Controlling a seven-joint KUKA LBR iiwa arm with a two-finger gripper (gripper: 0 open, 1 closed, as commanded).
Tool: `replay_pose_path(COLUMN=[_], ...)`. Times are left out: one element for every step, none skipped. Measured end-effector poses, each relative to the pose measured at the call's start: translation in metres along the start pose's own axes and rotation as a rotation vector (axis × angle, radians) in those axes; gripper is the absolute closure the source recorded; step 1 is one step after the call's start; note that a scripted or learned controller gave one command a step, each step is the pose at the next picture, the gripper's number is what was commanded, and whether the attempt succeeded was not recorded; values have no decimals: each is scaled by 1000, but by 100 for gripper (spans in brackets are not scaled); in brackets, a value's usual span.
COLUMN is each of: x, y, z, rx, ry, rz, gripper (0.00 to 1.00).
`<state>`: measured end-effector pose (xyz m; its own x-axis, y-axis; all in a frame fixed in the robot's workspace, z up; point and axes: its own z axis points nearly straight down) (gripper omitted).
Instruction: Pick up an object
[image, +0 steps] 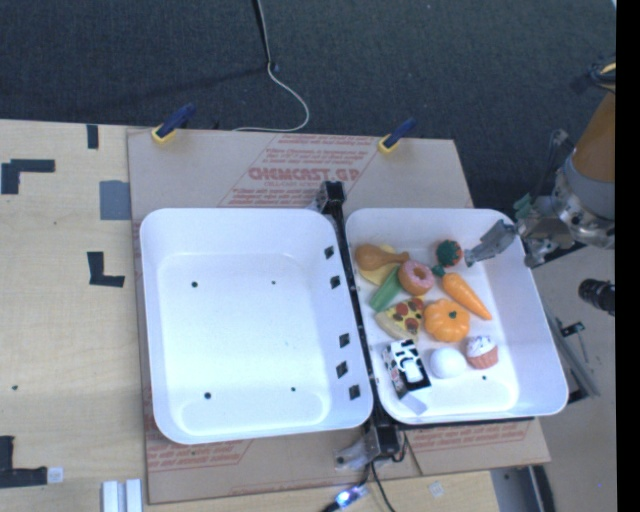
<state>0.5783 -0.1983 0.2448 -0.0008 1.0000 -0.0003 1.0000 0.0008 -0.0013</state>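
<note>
The right white bin (530, 330) holds several toy foods: a yellow pear-shaped piece (375, 258), a pink donut (415, 277), a green vegetable (387, 290), a small dark green and red piece (447, 252), a carrot (466, 295), an orange pumpkin (446, 320), a pizza slice (402, 318), a white egg (447, 362), a cupcake (481, 351) and a black-and-white box (407, 366). My gripper (512, 247) hangs over the bin's upper right edge, open, with nothing between its fingers. One grey finger (490, 243) points toward the dark green piece and stands a little to its right.
The left white bin (240, 320) lies beside the right one, with a black hinge strip (345, 300) between them. Both rest on a cardboard sheet (290, 170) held by blue and yellow clamps (172, 122). A cable (285, 85) runs across the dark floor behind.
</note>
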Motion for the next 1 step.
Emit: replay_pose_path(x=[41], y=[18], z=[126], rx=[11], ry=[5], rz=[-3], gripper=[0])
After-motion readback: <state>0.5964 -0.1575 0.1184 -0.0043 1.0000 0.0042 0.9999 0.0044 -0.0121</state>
